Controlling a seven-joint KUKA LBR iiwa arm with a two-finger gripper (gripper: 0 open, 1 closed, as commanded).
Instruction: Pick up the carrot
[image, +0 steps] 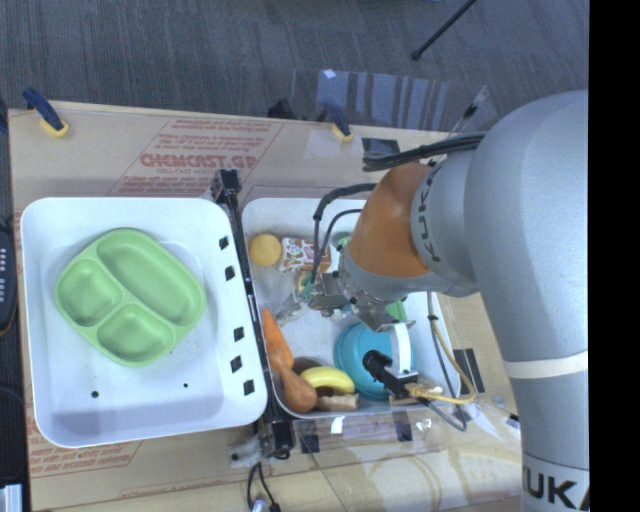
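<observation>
The carrot is orange and long, lying along the left wall of the right bin with its thin tip pointing to the far side. My gripper hangs low over the middle of that bin, a little to the right of the carrot's tip and beyond it, apart from it. The grey arm and its orange band cover the bin's right half. Nothing shows held in the gripper.
Near the carrot's thick end lie a banana and a brown rounded piece. A blue bowl sits to their right. A yellow ball and a printed packet lie at the far side. The left bin holds a green divided plate.
</observation>
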